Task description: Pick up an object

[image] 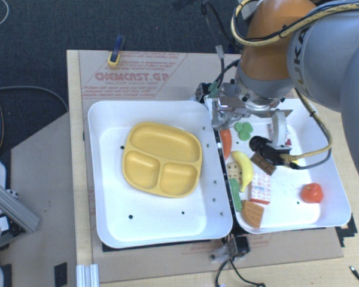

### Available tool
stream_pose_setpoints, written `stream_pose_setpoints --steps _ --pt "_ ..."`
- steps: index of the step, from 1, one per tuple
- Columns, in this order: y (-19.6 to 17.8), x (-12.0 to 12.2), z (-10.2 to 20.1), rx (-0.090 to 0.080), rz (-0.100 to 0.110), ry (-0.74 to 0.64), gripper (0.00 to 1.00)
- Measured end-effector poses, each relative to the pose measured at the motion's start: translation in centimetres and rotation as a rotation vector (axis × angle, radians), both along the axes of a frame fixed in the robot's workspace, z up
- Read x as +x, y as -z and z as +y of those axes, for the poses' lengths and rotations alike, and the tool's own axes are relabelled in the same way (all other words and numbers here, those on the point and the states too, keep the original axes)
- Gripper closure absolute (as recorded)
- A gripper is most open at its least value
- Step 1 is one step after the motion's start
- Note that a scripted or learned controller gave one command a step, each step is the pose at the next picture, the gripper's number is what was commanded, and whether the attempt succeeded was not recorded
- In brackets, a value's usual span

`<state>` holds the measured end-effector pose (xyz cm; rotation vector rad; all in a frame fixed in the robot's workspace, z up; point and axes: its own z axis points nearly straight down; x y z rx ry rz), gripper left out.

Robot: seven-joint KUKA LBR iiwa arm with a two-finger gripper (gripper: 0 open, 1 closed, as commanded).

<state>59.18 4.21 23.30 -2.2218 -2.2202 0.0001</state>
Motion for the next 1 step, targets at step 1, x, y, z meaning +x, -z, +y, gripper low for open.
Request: stream_pose_setpoints --steps 1 --pt "-0.14 -0.20 0.43 0.000 0.000 -0.002 1.00"
